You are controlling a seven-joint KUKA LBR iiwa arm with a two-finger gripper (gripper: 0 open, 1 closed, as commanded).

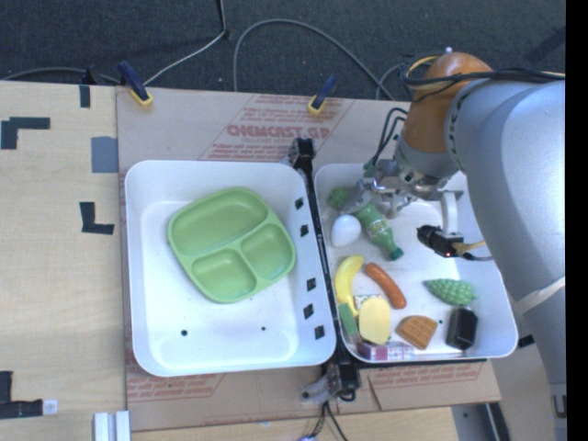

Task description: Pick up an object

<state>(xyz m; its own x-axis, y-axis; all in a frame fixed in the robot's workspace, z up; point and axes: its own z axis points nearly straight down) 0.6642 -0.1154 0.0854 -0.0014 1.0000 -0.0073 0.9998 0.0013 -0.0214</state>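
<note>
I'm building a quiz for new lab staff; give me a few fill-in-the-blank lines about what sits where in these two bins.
1. The green divided plate lies in the ______ bin.
2. The white egg lies in the ______ bin, near the divider.
3. The gripper hangs over the right bin, above a green ______.
4. The hot dog lies just to the right of the yellow ______.

Missing words: left; right; bottle; banana

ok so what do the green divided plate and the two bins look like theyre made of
Green divided plate: likely moulded plastic, going by its even matte colour, rounded rim and soft sheen. Left bin and right bin: probably thin white plastic, smooth with a slight gloss and curved corners.
</note>
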